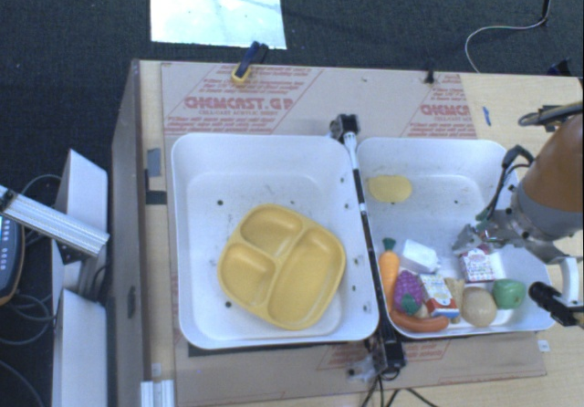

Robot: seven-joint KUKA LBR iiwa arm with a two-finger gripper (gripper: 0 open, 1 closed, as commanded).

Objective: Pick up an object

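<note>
Claw (476, 239) and wrist are seen low over the right bin (438, 168), reaching in from three o'clock; how far the claw is open cannot be told, and nothing is seen to be held. Its dark tip is placed just above a small red-and-white carton (478, 265), touching it or nearly so.

Two white bins are set side by side on the counter (274, 95). In the left bin (210, 159) a yellow divided plate (281, 265) with three compartments is laid, turned slightly off square.

In the right bin, a flat yellow disc (391, 187) is found alone toward twelve o'clock. The remaining things are crowded at the six o'clock edge: an orange carrot (390, 270) at the nine o'clock side, a white block (420, 255) just beside it, a purple bunch of grapes (409, 290) below, a small printed box (438, 292) next to the grapes, a red sausage-like piece (422, 324) along the rim, a tan potato (478, 306), and a green ball (509, 292) toward three o'clock. The carton is hemmed in by the potato, the ball and the printed box.

On the counter at twelve o'clock, a yellow-and-blue tool (246, 64) is laid. A grey stand (64, 224) is seen at nine o'clock beyond the counter.
</note>
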